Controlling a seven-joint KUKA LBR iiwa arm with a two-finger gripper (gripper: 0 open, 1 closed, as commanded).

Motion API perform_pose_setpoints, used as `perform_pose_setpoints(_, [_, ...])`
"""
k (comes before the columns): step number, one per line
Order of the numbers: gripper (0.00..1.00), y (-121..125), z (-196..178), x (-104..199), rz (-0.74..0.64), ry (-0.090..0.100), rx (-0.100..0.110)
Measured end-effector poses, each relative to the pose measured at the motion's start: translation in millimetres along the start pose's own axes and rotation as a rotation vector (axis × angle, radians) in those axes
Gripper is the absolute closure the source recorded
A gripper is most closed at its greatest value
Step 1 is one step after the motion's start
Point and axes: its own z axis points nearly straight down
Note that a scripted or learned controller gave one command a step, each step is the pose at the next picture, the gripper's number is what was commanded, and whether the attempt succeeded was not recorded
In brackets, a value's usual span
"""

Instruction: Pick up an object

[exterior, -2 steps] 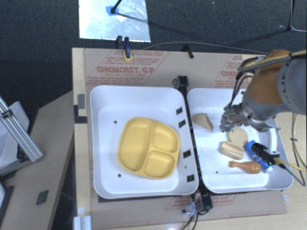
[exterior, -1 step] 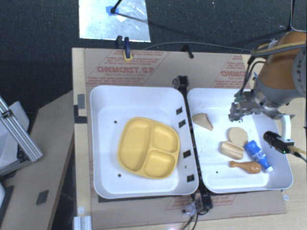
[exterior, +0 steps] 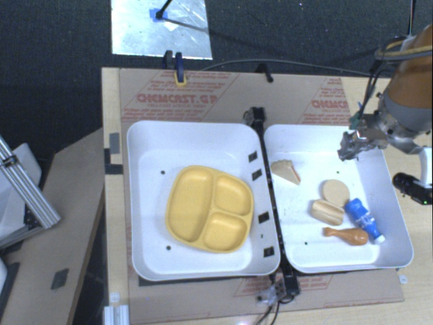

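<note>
white right bin [exterior: 308, 259] holds a blue bottle [exterior: 363, 219], nearer than the gripper [exterior: 350, 145]; its grip state cannot be told.

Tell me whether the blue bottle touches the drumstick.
Touching. The camera view shows the blue bottle lying with its lower end against the drumstick, no white bin floor between them.

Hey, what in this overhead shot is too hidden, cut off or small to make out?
- Gripper: small and dark above the right bin's far corner; grip state unreadable.
- Arm: cut off by the picture's right edge.
- Blue bottle: label too small to read.
- Drumstick: its thick end is partly covered by the bottle.
</note>
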Motion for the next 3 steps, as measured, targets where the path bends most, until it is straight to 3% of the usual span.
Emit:
perform_pose_setpoints(1, [1.00,1,-30,0,-0.002,0.001,0.002])
perform_pose_setpoints(3, [1.00,-8,-23,97,-0.008,0.004,0.004])
